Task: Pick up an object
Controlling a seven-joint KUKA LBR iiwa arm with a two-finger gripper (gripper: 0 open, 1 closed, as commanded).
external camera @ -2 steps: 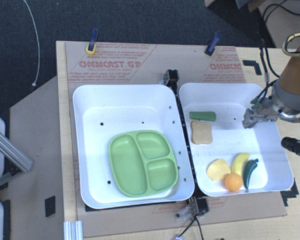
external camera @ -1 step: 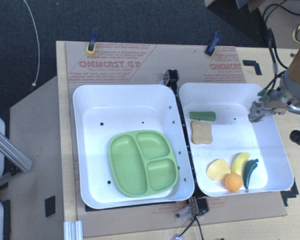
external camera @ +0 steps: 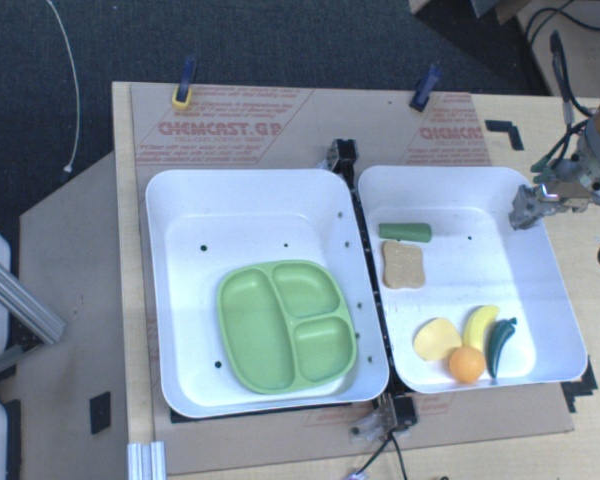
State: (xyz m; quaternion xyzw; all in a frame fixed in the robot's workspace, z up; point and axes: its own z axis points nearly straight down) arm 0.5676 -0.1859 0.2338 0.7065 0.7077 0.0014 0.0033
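I hang my gripper [external camera: 525, 211] at the right white plastic bin's [external camera: 555, 268] right rim; jaw state indeterminable. Approach step, I judge: next, cross and descend to the tan toy bread slice [external camera: 403, 265] near its left wall

The arm [external camera: 592, 153] is reaching in from the right side of the view, with just its grey wrist end showing near the frame's edge. The gripper [external camera: 525, 214] is hanging over the far right corner of the right bin [external camera: 540, 268], close to that bin's right wall and toward its back edge. Its metal end is pointing down and slightly leftward into the bin. The tip is small and blurred, so the stance of its fingers is not readable here.
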